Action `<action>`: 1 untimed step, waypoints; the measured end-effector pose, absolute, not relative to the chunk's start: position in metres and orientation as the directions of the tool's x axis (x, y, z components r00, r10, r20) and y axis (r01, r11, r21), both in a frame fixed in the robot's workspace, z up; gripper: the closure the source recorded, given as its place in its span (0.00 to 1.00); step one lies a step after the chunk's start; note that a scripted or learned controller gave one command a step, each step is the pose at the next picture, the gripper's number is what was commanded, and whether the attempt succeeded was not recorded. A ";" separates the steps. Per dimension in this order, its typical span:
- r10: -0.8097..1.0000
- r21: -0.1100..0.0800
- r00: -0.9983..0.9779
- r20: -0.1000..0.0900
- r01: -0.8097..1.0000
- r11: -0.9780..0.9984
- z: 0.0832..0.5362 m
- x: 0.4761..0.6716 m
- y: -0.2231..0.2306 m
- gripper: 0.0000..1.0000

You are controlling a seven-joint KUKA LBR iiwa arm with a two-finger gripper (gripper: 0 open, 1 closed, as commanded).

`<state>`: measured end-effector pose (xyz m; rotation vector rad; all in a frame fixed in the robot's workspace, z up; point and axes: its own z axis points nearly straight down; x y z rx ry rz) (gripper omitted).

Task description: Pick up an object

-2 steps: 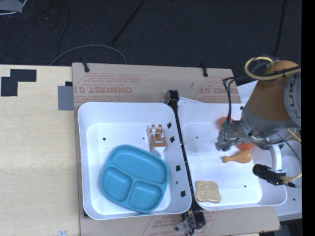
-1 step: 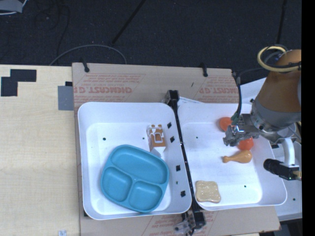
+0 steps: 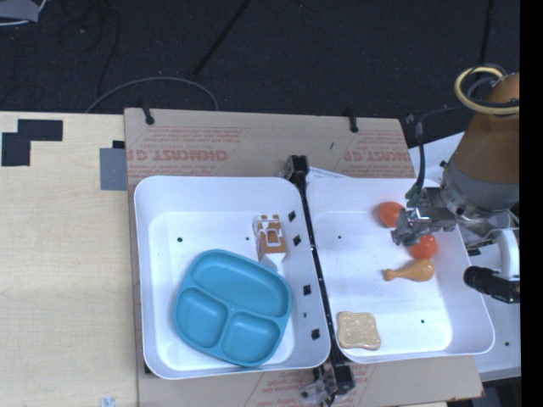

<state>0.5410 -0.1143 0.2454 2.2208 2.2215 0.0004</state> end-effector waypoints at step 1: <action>1.000 -0.003 -0.003 0.001 1.000 0.003 0.234 0.559 -0.072 1.00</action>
